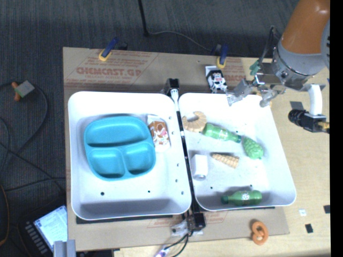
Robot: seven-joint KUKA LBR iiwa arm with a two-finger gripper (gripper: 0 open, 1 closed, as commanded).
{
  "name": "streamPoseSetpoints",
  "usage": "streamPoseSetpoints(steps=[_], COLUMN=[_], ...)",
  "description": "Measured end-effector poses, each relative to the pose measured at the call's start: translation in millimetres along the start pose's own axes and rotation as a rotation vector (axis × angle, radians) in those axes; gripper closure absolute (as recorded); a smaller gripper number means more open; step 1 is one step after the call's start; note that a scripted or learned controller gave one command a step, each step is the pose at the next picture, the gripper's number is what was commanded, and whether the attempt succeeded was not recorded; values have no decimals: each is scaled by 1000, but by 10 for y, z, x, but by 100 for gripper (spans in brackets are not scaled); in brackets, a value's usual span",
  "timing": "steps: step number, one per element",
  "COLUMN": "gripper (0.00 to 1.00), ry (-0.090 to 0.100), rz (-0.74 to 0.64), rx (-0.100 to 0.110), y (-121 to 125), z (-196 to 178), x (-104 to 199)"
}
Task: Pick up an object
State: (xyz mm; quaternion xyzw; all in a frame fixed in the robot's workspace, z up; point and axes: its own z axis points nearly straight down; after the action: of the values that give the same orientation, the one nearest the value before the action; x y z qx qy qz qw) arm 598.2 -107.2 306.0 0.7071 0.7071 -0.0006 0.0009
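Above the right bin's (278, 159) upper edge, the gripper (250, 94) hangs spread wide and empty, so the approach step needs a descent toward the green bottle (220, 133).

lab: clamped bench (134, 68), robot arm (305, 25).

Bench and what sits straight on it, as I see it from the overhead camera.

My bench (316, 197) is pale wood, with a brown printed cardboard sheet (134, 71) laid over its far-left part and held by two blue-and-yellow clamps (109, 49). The left white bin (80, 159) and right white bin (278, 165) rest side by side, touching along a black centre strip. A small orange pretzel-shaped toy (259, 232) lies on bare wood just in front of the right bin.
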Motion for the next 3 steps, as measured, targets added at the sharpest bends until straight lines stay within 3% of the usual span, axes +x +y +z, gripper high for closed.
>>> streamPoseSetpoints(steps=[3], gripper=[0], ry=[0], rz=[0], rx=[0], y=[0], z=[0], x=[0])
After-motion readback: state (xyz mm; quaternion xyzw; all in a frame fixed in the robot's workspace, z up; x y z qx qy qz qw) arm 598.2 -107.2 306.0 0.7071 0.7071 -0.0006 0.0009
